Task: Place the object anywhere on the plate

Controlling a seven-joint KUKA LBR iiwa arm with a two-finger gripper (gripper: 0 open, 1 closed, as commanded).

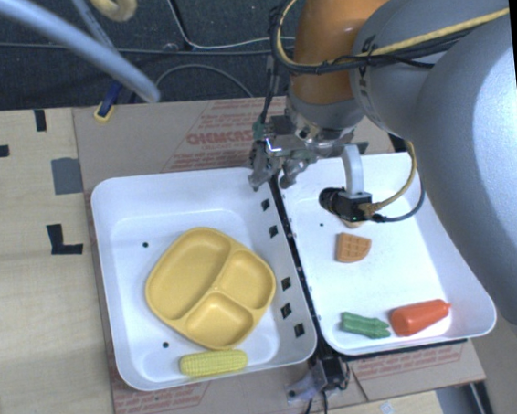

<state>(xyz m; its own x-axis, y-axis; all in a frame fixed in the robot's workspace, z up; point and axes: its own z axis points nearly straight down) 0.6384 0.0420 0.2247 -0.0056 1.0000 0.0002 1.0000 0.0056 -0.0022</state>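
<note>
My claw (271, 165) hangs over the bins' divider; whether it grips anything, I cannot tell. The waffle (353, 248) lies below-right, the plate (210, 286) below-left, awaiting it.

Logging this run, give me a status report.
Hand high between the bins, nothing visibly held. Plate in left bin, bare. Corn beside it.

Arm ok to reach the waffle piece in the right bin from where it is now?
Probably yes. The waffle piece lies alone on open bin floor, apart from the carrot and green vegetable nearer the front edge. The tool sits near the bins' divider, just up and left of it.
</note>
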